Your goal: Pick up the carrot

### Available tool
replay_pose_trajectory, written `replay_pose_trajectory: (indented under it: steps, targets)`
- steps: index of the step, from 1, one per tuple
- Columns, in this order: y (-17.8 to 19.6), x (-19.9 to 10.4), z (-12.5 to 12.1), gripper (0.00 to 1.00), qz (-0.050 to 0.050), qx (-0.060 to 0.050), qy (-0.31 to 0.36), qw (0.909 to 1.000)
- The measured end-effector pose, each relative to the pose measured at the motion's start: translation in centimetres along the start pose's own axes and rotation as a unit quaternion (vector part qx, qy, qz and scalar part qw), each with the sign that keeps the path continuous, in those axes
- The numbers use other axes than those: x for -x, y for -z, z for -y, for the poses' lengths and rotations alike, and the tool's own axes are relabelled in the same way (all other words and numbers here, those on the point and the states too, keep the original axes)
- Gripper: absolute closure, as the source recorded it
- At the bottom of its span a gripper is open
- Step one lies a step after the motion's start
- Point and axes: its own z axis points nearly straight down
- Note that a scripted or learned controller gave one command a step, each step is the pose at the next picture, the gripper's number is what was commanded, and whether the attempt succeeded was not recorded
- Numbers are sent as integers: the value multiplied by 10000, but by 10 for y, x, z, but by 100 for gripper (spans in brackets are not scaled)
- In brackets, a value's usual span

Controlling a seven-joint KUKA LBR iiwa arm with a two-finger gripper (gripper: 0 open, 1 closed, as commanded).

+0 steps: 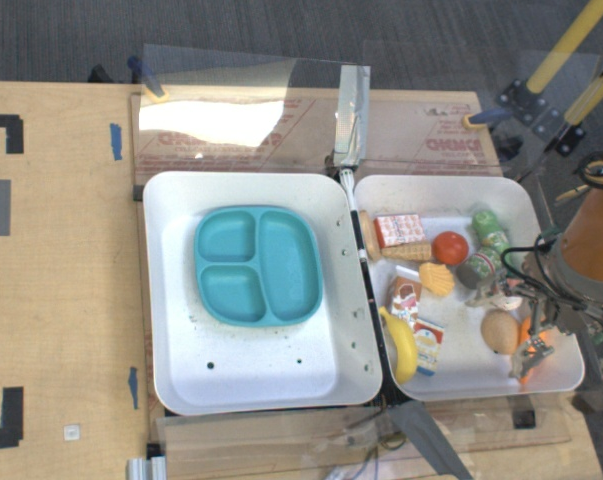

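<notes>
Here the gripper [534, 320] hangs low at twelve o'clock of the carrot [528, 360], and I cannot tell how wide its grip is, because dark wires and shadow cover it. The carrot lies at about five o'clock in the right bin [566, 373], close to the wall, with a brown egg [499, 332] just beside it at ten o'clock. I think this is the reaching-down step, and next the gripper must close around the carrot and lift up; the arm [591, 243] is cut off at three o'clock.

My one camera sits above the surface [51, 268], looking down at a slant. Both bins stay fully framed, the teal tray [258, 266] just left of centre.
</notes>
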Motion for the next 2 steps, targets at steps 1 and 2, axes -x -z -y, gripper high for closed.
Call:
replay_pose_trajectory:
  steps: [1, 2]
  targets:
    - [-12, 0, -17, 0, -73, 23, -84, 9999]
    - [-13, -1, -12, 0, -65, 30, 47, 10000]
